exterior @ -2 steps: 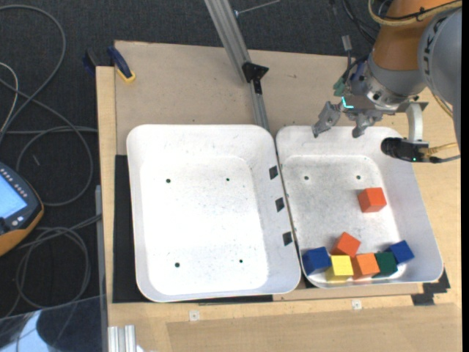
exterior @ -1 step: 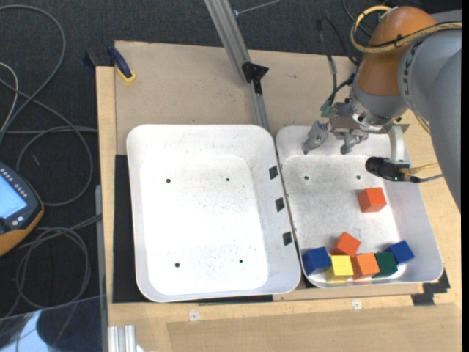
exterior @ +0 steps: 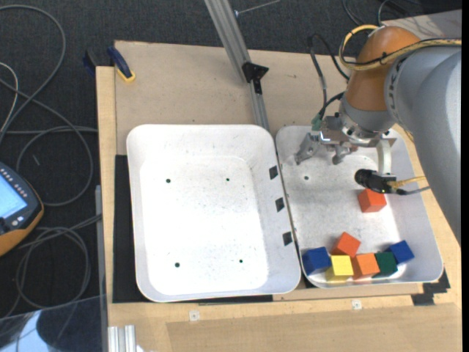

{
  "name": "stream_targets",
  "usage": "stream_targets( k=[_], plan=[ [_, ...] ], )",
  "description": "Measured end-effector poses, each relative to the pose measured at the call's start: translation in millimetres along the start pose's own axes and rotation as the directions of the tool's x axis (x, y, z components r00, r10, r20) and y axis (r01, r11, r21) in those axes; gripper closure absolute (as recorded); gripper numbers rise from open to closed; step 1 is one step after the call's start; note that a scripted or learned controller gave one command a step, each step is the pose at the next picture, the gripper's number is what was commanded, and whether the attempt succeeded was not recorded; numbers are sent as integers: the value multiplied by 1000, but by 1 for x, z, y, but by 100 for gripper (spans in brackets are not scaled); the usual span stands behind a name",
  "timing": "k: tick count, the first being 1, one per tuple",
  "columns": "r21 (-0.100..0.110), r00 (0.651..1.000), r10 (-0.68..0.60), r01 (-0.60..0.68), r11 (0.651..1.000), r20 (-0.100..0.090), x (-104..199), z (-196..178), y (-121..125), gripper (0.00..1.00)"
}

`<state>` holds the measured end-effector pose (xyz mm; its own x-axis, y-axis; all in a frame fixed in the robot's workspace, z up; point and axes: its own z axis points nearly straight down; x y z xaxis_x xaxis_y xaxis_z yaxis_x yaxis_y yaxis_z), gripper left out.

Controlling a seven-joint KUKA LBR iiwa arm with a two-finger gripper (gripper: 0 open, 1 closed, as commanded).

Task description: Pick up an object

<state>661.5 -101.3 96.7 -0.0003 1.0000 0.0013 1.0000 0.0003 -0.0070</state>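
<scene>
Orange block [exterior: 372, 200] lies alone in the right bin [exterior: 421, 218], toward the desk's right edge, just in front of the end effector [exterior: 322, 151] and to its right, apart from it. The arm reaches in from the right, wrist bent down over the bin's far end. Its fingers spread open, holding nothing.

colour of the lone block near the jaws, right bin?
Orange. The lone block sits apart from the others in the right bin, clearest in the camera view.
</scene>
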Motion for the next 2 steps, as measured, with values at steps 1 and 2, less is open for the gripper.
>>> stream_targets(
  k=[1,2],
  plan=[
    [-9,1000,0,0,1000,0,0,-15,2,100],
    [-14,1000,1,-1,1000,2,3,-65,-4,100]
  ],
)
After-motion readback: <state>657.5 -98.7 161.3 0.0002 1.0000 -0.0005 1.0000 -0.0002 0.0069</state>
